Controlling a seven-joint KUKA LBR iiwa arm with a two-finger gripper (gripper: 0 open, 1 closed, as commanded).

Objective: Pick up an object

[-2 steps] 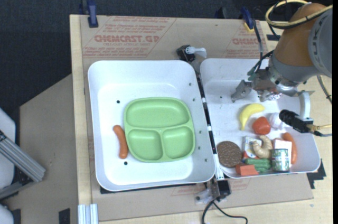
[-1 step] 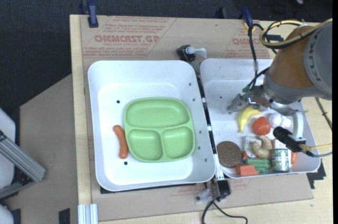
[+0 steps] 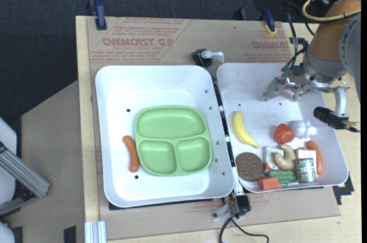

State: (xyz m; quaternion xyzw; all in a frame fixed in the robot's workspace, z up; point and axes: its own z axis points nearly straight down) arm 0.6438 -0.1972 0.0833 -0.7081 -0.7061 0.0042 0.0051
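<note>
Tool [image 3: 285, 89] metal, fingers splayed wide, holding nothing, over right bin [image 3: 252, 78]; curved yellow banana [image 3: 243, 129] lies near.

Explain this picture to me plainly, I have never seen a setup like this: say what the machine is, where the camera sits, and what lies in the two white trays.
The machine is a robot arm, grey with an orange band, reaching in from the right. Its hand hangs over the upper part of the right bin, with nothing visibly between its fingers.

The single camera is fixed above the bench and looks down at a slant.

The left bin holds a green divided plate with an orange sausage-shaped toy beside it. The right bin holds small toy foods along its lower part: a banana, a red tomato-like piece, a brown round patty, an orange carrot-like piece and a few packets too small to name.
</note>
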